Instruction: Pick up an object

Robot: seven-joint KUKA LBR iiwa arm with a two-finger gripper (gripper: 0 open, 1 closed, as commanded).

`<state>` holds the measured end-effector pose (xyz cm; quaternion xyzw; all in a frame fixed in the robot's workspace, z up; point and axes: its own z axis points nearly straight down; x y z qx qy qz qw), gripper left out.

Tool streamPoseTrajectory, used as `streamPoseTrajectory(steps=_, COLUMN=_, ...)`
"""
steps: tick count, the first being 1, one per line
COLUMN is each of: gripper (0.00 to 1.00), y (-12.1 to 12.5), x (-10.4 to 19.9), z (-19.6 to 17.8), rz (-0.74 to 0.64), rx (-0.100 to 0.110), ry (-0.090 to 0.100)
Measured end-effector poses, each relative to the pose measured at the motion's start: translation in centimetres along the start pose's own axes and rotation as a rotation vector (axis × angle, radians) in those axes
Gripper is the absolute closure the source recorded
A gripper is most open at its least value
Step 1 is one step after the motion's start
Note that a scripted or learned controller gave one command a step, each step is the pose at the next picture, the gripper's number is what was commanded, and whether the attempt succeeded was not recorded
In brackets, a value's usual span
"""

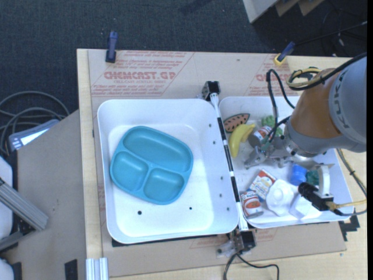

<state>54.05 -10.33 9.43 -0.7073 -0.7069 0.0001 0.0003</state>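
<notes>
Nearest the camera, in the right bin point(344, 182), small packs are seen along the front edge: a red-and-white carton point(252, 201), a second carton point(263, 183) just behind it, and a white lump point(280, 196) beside them. A blue item point(298, 174) is seen just behind the white lump. Mid-bin, the gripper point(261, 152) is lowered among the clutter, beside the banana point(239, 139); nothing is seen clamped, and whether the jaws are apart or closed cannot be told. Further back, a watermelon slice toy point(236, 121) is placed near the rear wall. A blue divided plate point(151, 165) is held in the left bin point(111, 115).
</notes>
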Motion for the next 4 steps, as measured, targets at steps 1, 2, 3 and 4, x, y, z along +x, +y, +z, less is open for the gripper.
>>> streamPoseTrajectory(steps=1, gripper=0.0, y=8.6, x=-2.8, z=0.6, rz=-0.002, rx=-0.002, ry=-0.001)
streamPoseTrajectory(steps=2, gripper=1.0, y=8.7, x=-2.8, z=-0.6, rz=-0.003, rx=-0.006, ry=-0.003)
streamPoseTrajectory(steps=3, gripper=1.0, y=7.2, x=-0.3, z=-1.4, rz=-0.002, rx=0.001, ry=0.001)
streamPoseTrajectory(steps=4, gripper=1.0, y=3.1, x=5.7, z=-9.1, rz=-0.002, rx=0.0, ry=0.001)
